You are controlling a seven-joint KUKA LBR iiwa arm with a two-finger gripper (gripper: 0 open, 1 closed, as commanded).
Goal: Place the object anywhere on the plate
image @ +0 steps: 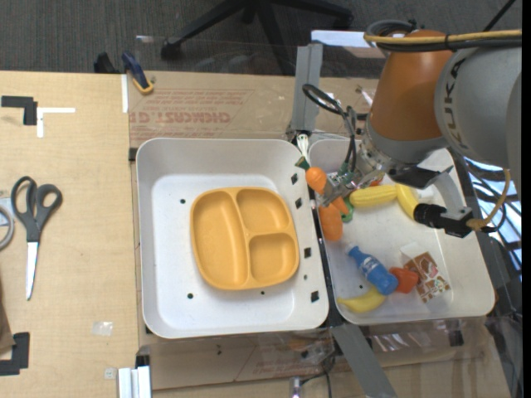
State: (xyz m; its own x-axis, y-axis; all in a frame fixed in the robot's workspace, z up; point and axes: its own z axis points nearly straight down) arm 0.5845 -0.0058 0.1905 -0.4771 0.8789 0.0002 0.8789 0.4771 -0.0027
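arm reaches in from upper right, gripper lowered by the carrot in the right bin; finger spacing unreadable. plate sits centre-left.

My wrist hides the far part of the right bin. My gripper is too small and cluttered to read. Beside it, the carrot is partly covered. My arm runs off the frame's right edge.
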